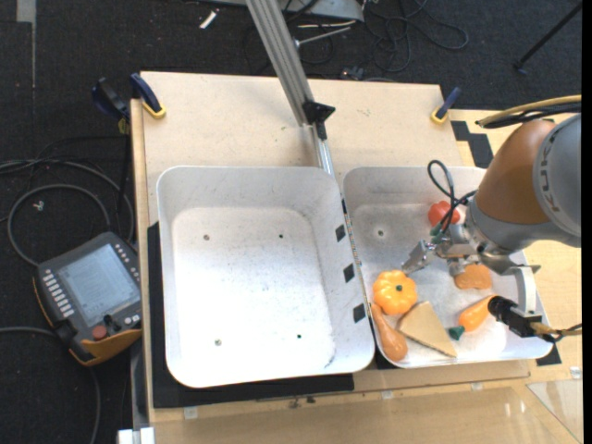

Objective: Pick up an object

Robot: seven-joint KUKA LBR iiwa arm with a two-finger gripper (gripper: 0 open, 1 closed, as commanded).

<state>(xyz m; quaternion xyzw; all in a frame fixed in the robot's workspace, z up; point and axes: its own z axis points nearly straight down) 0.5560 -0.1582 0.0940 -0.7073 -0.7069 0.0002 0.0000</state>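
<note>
Standing at the worktop (240, 118), looking down on two white bins; places below are taken from the right bin (370, 192).

Item 1. Arm (527, 188), grey with an orange band: enters over the right bin's far right side, wrist bent down toward the bin's middle.

Item 2. Claw (435, 251): low over the right bin's middle, pointing toward the left wall. How far its fingers stand apart cannot be told; nothing can be seen between them.

Item 3. Small orange pumpkin (395, 292): on the bin floor just in front and to the left of the claw, near but apart. Judged the likeliest pick. It is round, so no long axis governs the approach; the claw would need a short shift toward the near-left corner and a descent.

Item 4. Tan wedge (427, 329): near front rim, just beyond the pumpkin.

Item 5. Orange elongated piece (389, 335): along the left wall at the front corner, long axis roughly along that wall.

Item 6. Red tomato-like ball (445, 214): behind the claw, toward the back.

Item 7. Flat orange-brown piece (474, 277): beneath the wrist.

Item 8. Carrot-like piece (474, 314): front right.

Item 9. Left bin (176, 192): beside the right bin's left wall.
</note>
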